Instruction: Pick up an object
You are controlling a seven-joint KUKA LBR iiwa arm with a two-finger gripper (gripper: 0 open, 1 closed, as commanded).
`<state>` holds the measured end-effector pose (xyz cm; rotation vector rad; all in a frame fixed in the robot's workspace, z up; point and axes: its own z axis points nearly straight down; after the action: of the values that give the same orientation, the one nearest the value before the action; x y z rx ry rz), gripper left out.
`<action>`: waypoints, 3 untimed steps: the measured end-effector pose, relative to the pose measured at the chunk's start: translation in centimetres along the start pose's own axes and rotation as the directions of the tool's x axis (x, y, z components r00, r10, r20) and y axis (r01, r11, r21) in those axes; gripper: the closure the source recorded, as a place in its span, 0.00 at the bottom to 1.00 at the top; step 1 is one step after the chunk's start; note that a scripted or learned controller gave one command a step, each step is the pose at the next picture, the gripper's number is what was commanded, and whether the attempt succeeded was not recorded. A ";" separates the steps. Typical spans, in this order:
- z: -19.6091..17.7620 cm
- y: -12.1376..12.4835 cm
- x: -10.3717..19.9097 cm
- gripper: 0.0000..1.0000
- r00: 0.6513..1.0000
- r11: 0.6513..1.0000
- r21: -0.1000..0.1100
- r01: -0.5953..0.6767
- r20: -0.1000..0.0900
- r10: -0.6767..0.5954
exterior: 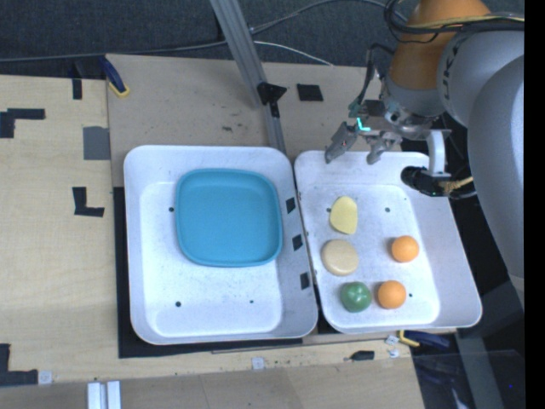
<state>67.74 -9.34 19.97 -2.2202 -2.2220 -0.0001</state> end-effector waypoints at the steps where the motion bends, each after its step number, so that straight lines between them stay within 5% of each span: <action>1: 0.0 0.0 0.0 0.00 1.000 1.000 0.000 0.000 0.000 0.000; 3: 9.3 -1.2 -0.4 0.00 1.000 1.000 0.005 -0.001 0.000 0.001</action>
<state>66.53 -9.70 10.64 -2.2188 -2.2190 0.0057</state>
